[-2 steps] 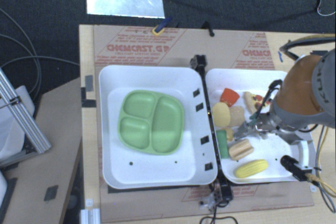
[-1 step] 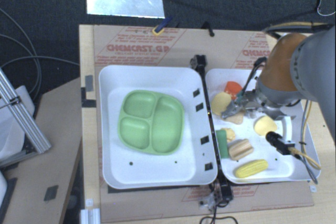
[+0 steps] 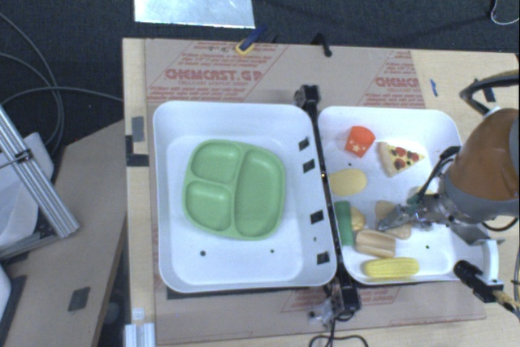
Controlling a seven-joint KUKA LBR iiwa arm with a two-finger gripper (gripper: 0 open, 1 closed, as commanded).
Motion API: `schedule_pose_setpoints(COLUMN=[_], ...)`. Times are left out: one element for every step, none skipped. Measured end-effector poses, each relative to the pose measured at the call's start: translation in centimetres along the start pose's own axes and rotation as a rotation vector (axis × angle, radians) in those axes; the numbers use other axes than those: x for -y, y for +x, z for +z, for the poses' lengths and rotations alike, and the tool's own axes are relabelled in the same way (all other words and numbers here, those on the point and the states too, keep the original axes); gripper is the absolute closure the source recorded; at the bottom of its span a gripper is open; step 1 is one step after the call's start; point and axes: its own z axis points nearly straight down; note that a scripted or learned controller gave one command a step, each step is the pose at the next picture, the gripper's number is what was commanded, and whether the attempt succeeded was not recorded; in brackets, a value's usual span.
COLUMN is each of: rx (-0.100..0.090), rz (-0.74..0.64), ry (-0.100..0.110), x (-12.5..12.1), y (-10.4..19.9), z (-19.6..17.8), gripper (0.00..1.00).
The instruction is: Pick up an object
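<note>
The gripper (image 3: 396, 216) reaches low into the right bin (image 3: 443, 123) from the right (grip unreadable), among smooth plastic toy food: a tan cylinder (image 3: 375, 242) just below, bumpy corn (image 3: 391, 266) beyond.

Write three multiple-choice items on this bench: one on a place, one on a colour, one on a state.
1. Where does the green tray lie?
A. in the left bin
B. in the right bin
C. on the floor

2. What colour is the toy corn cob?
A. red
B. yellow
C. blue

3. How does the gripper stand?
A. raised high over the left bin
B. resting on the tray
C. low in the right bin among the toy food

Answers:
1 A: the tray fills the middle of the left bin.
2 B: the cob at the near wall of the right bin is yellow.
3 C: the gripper is down beside the toy pieces.
</note>
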Motion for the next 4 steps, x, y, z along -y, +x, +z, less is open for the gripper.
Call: schedule_pose_setpoints(rx=[0.0,0.012,-0.001,-0.002], rz=[-0.014,-0.008,-0.017,-0.006], ry=[-0.001,-0.005,-0.012,0.011], x=[-0.3,-5.3,-9.9,-6.9], y=[6.0,7.0,10.8,7.5], z=[0.2,0.1,-12.0,-2.0], gripper=[0.0,0.0,0.0,0.0])
